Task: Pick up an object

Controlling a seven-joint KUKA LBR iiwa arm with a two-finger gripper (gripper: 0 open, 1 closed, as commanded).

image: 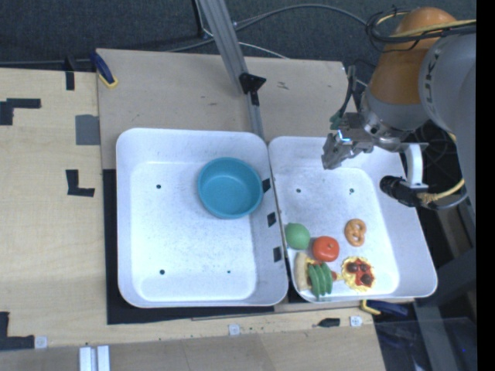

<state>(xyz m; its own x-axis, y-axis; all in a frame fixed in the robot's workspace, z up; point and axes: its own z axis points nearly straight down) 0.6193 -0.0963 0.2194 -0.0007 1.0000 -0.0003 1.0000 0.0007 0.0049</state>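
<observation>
Tool point(334, 154) state unclear, over speckled right bin point(387, 207); round blue bowl point(230, 188) left.

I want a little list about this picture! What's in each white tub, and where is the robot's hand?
left bin: a blue bowl, upright, toward the far right part
right bin: toy foods bunched at the near end
foods: green round one, red tomato, small pretzel, green pepper-like piece, a red and yellow piece
gripper: over the far end of the right bin, apart from the foods
held: nothing seen between its fingers
arm: reaches in from the right
</observation>
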